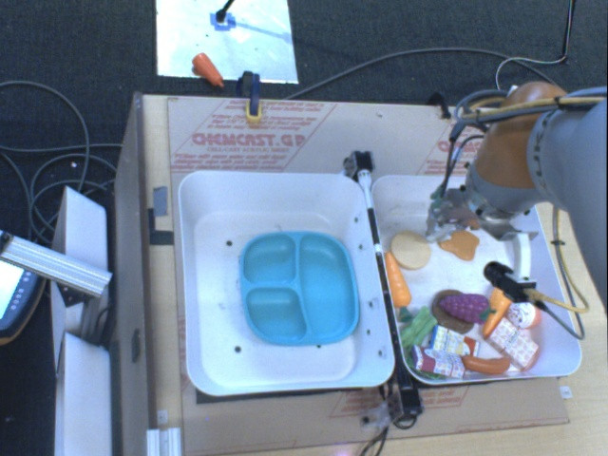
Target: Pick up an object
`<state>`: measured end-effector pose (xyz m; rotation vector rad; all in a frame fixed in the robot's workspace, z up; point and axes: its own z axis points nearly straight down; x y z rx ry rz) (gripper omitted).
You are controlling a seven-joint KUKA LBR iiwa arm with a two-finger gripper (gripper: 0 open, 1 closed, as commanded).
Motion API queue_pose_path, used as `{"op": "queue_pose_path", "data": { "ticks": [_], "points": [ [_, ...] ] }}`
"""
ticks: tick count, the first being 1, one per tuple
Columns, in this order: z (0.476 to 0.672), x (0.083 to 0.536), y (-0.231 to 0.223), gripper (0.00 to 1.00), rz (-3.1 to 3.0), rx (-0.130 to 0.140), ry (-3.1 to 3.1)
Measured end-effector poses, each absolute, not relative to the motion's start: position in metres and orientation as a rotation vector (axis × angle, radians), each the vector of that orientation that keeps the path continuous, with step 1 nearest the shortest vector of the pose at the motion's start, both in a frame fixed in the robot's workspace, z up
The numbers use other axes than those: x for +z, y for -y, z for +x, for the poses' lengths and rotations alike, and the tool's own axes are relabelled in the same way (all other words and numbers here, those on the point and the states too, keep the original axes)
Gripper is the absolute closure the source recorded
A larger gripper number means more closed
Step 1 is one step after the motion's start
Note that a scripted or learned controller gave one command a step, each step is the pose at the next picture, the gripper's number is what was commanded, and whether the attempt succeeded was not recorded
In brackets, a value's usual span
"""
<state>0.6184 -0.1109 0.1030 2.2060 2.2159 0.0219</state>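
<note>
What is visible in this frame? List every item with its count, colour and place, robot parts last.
White bins: 2, side by side on the bench.
Divided plate: 1, light blue, three compartments, left bin.
Round flat piece: 1, pale tan, right bin near its left wall.
Orange flat piece: 1, right bin, beside the gripper.
Carrot: 1, orange, on the divider between the bins.
Grapes: 1 bunch, purple, right bin.
Mixed toy food: a pile, green, red, white, orange, right bin's near end; count unclear.
Clamp: 1, black and yellow, bench's far edge.
Arm: 1, grey with orange band.
Gripper: 1, low over the right bin.
</note>
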Motion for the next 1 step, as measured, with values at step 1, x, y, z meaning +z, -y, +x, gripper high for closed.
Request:
{"op": "queue_pose_path", "data": {
  "ticks": [1],
  "points": [
    [0.5626,0.1834,0.1468,1.0,2.217,0.002,-2.219]
  ]
}}
